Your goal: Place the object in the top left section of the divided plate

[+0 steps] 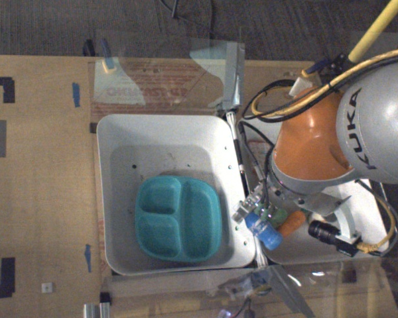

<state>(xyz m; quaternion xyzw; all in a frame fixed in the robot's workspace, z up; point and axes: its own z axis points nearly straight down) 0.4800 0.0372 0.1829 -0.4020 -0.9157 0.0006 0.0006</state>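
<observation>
A teal divided plate (179, 220) lies in the left white bin (119, 144), with two small sections on its left and one long section on its right. All of its sections are bare. My gripper (253, 209) hangs over the left edge of the right bin, close to the wall between the two bins. Just below it lies a blue bottle-like object (265, 232), with an orange object (292, 222) and a small green piece (278, 214) beside it. The grey and orange arm (318, 144) hides most of the right bin.
A black cylindrical part with cables (331, 234) sticks out under the wrist. A clear plastic sheet (166, 78) lies on the bench behind the left bin. Blue tape marks (75, 95) dot the wooden bench.
</observation>
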